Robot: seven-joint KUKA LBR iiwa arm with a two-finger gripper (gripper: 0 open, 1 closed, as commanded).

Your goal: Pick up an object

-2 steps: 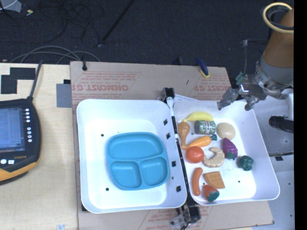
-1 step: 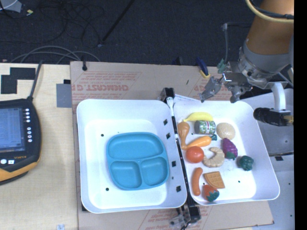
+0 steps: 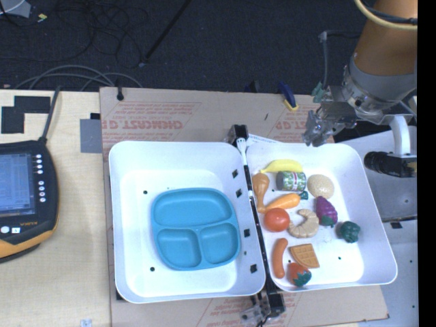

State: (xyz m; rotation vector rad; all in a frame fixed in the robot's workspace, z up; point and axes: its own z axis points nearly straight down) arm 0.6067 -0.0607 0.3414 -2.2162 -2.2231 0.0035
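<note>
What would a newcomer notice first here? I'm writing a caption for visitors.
First the heap of bright toy food crowded into the right white bin, with a yellow banana at its far edge. Next the blue divided plate lying alone in the left bin. Then the gripper, hovering above the right bin's far rim.

The arm (image 3: pixel 381 43) is a thick rounded cylinder, its orange band sitting above a grey wrist ring. Below that comes the hand (image 3: pixel 319 136), a small cluster of dull grey metal parts. A thin dark cable runs beside it.
</note>
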